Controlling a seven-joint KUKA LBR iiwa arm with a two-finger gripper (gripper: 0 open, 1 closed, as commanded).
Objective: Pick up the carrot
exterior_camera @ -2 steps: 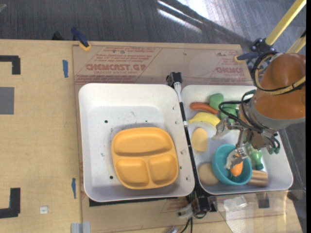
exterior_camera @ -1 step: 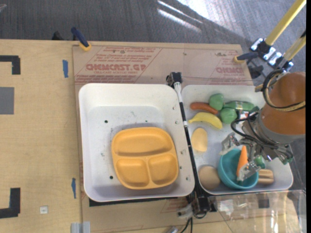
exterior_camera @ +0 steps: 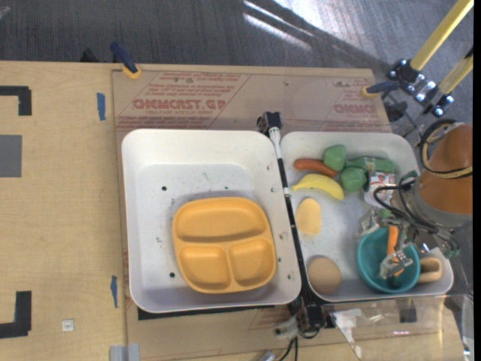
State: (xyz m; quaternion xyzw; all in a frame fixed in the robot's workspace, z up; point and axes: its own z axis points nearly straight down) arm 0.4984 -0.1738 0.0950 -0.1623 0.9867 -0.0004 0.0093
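Nearest the camera: one egg (exterior_camera: pixel 324 274) and one teal bowl (exterior_camera: pixel 373 271) in the right bin (exterior_camera: pixel 353 295). The gripper (exterior_camera: pixel 394 258) sits in the bowl, its fingers closed on one carrot (exterior_camera: pixel 391 241). One orange tray (exterior_camera: pixel 223 243) occupies the left bin (exterior_camera: pixel 150 201). Farther: one banana (exterior_camera: pixel 319 186), two green items (exterior_camera: pixel 336 156), one red-orange vegetable (exterior_camera: pixel 315 166).

A robotics lab: a taped plywood tabletop (exterior_camera: pixel 60 201), clamps (exterior_camera: pixel 124 60), two white bins (exterior_camera: pixel 143 201) of toy food, grey carpet (exterior_camera: pixel 150 13).
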